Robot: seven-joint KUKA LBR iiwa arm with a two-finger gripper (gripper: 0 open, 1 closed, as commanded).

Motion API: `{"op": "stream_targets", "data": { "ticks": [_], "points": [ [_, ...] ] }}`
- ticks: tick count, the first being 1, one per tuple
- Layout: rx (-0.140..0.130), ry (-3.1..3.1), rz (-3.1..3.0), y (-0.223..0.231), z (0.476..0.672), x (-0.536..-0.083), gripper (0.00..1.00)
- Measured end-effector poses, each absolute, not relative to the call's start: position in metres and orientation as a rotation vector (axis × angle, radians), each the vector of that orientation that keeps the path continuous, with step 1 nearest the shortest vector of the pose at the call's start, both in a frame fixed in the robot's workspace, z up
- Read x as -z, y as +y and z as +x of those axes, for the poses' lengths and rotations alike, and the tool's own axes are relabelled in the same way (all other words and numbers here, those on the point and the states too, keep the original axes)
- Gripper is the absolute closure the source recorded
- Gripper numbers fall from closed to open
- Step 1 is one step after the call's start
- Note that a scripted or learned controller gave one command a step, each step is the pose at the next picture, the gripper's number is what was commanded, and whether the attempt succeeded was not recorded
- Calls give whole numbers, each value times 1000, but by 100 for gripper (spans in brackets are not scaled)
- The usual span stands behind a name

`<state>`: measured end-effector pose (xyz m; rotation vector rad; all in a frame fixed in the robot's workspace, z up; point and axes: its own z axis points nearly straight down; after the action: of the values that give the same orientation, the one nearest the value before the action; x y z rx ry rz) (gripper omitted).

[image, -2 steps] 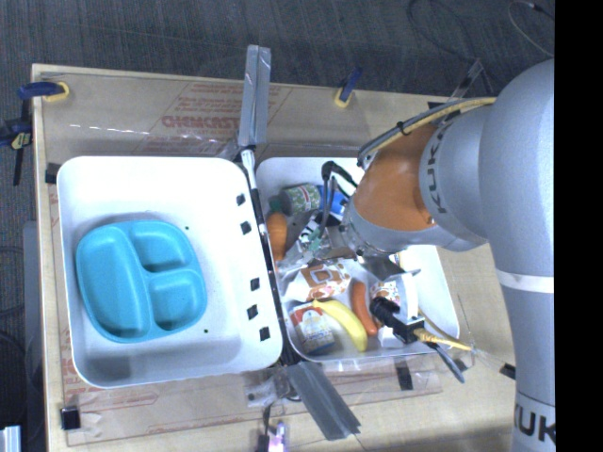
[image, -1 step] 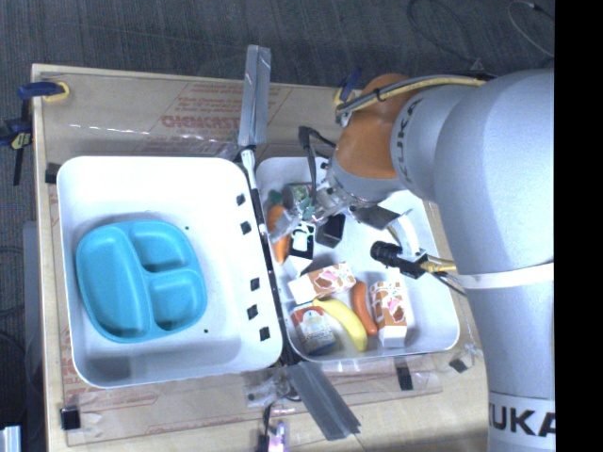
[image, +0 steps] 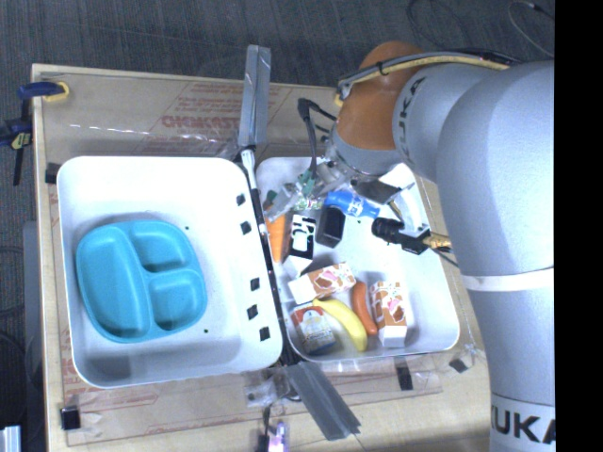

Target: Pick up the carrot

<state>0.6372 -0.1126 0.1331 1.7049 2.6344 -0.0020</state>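
Approach step: gripper (image: 303, 238) low in the right bin (image: 443, 299), beside the carrot (image: 276, 236).

The gripper sits at the bin's left wall, its black-and-white tip pointing down; whether it is wide, narrow or closed cannot be told from this angle. The carrot lies just at its 9 o'clock, a thin orange strip along the wall, mostly hidden, and nothing shows it between the jaws. At 5 o'clock lie a snack packet (image: 330, 279), a banana (image: 344, 320), a sausage (image: 365, 307) and a small carton (image: 391, 314). Well off at 9 o'clock, the left bin (image: 122, 182) holds a blue tray (image: 139, 276). Judged next move: centre over the carrot, descend, close, then lift straight clear of the wall.
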Motion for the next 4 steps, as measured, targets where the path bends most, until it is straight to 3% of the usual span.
{"op": "stream_targets", "data": {
  "ticks": [1, 2, 3, 4],
  "points": [
    [-15, 2489, 1891, -146, 569, -101, 0],
    [2, 2770, 1471, -131, 604, -94, 0],
    [5, 2768, 1467, -133, 604, -106, 100],
    [1, 2969, 1031, -70, 537, -192, 100]
  ]
}}
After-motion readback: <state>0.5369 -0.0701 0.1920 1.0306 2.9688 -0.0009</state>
